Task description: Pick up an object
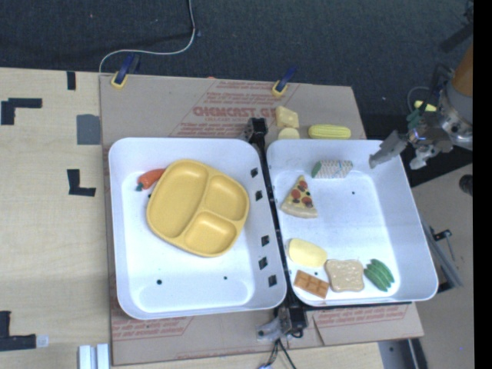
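Looking down, we see the gripper (400, 151) at the right bin's (400, 229) upper right rim, fingers seemingly apart, holding nothing. Pizza slice (300, 198), bread (344, 275), waffle (311, 284) and green vegetable (379, 274) lie inside; a yellow plate (197, 206) occupies the left bin (131, 229).

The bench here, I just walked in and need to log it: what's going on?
A robot arm reaches in from the right, its hand hovering by the top right corner of the right bin, with nothing seen in it. That bin holds a pizza slice, toast, a waffle, a green vegetable and other toy foods. The left bin holds a yellow divided plate and a carrot.
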Motion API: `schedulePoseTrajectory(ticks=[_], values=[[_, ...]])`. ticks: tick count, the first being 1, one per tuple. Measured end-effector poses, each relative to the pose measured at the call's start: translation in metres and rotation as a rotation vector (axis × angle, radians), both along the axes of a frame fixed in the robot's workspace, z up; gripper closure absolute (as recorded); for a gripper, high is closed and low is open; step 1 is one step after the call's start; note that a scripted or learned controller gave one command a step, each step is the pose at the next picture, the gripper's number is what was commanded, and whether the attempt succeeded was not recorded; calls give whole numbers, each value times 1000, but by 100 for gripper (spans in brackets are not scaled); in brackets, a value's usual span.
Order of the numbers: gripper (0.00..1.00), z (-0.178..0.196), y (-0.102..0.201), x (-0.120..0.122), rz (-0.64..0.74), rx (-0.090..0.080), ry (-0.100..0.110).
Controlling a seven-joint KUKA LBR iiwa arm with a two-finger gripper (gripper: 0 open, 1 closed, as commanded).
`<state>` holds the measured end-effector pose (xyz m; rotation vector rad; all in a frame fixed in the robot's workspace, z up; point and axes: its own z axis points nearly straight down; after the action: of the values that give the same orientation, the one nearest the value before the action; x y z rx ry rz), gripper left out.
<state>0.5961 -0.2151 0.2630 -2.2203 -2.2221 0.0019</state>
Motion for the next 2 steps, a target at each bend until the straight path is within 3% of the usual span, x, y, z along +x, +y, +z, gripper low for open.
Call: schedulePoseTrajectory(ticks=[1, 2], values=[[0, -77, 52, 51, 6, 2, 4], [0, -110, 105, 71, 6, 2, 3]])
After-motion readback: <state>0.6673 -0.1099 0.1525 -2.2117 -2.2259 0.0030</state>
